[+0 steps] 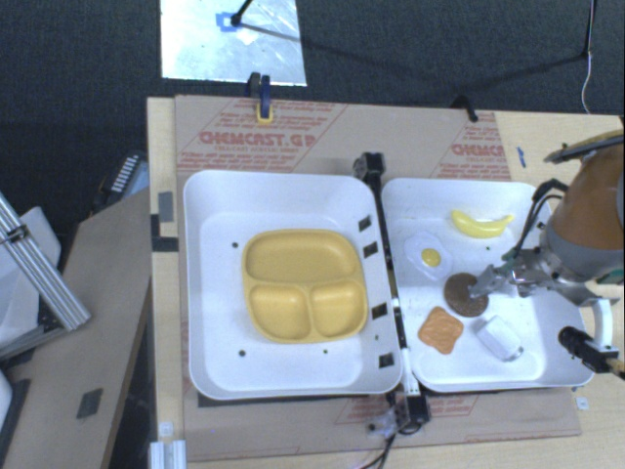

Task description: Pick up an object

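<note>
The right bin (518, 203) holds a yellow banana (480, 224), a fried egg (430, 257), a brown round disc (463, 295), an orange crinkled piece (440, 329) and a small white block (500, 338). My gripper (485, 283) reaches in from the right and sits low at the brown disc's upper right edge, touching or nearly touching it. Nothing shows as lifted off the bin floor. The banana lies at the back, and the egg lies left of the gripper.
The left bin (215, 203) holds a yellow three-compartment plate (299, 284). A black divider strip with clips (383, 262) runs between the bins. The grey arm with its orange band (591, 213) hangs over the right bin's right side.
</note>
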{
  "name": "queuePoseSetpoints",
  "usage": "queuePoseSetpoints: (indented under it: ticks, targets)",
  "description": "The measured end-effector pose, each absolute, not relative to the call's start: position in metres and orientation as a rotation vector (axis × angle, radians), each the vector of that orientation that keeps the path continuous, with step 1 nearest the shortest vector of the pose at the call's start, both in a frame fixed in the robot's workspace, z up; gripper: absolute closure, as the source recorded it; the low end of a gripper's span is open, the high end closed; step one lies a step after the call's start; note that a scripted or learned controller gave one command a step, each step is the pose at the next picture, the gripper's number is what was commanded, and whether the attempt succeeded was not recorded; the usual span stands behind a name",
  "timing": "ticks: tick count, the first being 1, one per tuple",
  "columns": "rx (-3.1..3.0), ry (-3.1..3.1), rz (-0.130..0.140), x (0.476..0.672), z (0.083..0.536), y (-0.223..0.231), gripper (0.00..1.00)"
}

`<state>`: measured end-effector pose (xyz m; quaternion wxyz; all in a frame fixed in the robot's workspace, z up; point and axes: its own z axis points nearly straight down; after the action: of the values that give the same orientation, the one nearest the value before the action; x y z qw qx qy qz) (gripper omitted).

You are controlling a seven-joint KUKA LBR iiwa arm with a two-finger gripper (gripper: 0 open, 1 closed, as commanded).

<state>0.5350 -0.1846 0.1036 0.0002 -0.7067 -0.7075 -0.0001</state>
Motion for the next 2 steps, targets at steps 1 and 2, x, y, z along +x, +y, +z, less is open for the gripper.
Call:
queuePoseSetpoints:
  ticks: [1,2]
  targets:
    - [-2.222,-2.224,-0.003,0.537,0.088,-0.185,0.00]
    - [-2.226,-2.231,-0.013,0.540,0.100,-0.185,1.00]
